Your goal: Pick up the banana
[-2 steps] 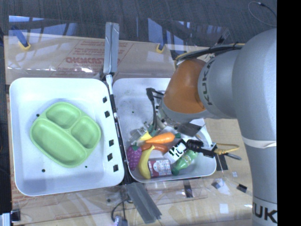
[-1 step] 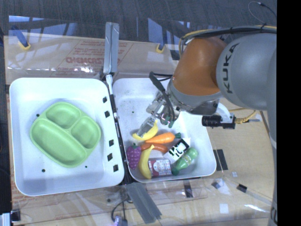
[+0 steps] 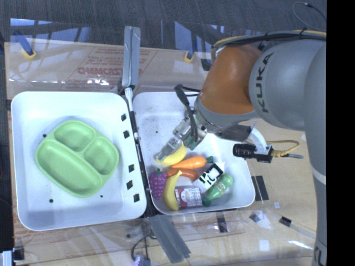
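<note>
**Pincer down on the banana in the right bin**

In the camera view we see two white bins on the surface. The left bin carries a green tray. The right bin holds the clutter: a banana at its middle, a carrot touching it on the right, grapes below, a second yellow fruit beside a can, and a green bottle toward the near right corner.

The arm reaches in from the right, and the pincer sits low, right at the upper banana's top edge. We cannot tell whether it is spread or clenched, nor whether the fruit lies between its tips.

We judge the step to be the grasp itself: descent looks finished, lift not yet begun. The next move calls for a firm close across the banana's narrow body, then a straight rise, keeping clear of the carrot pressed alongside so it is not dragged up.
</note>
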### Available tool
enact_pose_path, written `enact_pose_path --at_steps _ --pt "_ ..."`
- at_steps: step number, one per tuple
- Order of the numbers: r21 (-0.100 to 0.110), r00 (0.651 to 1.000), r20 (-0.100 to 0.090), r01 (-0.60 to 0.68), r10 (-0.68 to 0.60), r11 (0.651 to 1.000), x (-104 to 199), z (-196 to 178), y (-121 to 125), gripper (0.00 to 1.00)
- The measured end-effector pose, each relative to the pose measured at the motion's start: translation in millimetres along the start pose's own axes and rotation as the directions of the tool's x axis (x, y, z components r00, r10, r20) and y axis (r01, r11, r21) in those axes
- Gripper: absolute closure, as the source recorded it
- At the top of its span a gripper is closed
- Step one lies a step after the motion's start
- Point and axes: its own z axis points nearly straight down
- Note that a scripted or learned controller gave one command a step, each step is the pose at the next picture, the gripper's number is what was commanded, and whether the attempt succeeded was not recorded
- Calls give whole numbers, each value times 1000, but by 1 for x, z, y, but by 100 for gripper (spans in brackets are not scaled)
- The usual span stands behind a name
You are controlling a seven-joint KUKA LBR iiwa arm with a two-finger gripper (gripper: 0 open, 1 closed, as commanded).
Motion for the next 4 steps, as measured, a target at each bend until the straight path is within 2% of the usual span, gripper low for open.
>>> enact_pose_path --at_steps 1,2,3,4 --pt "-4 997 4 -75 75 997 -1 80 -35 0" --pt "-3 996 2 -84 85 996 3 73 -41 0" --pt "-2 930 2 -367 367 930 -35 100 -20 0" --pt "0 928 0 -373 373 928 0 100 -41 0"
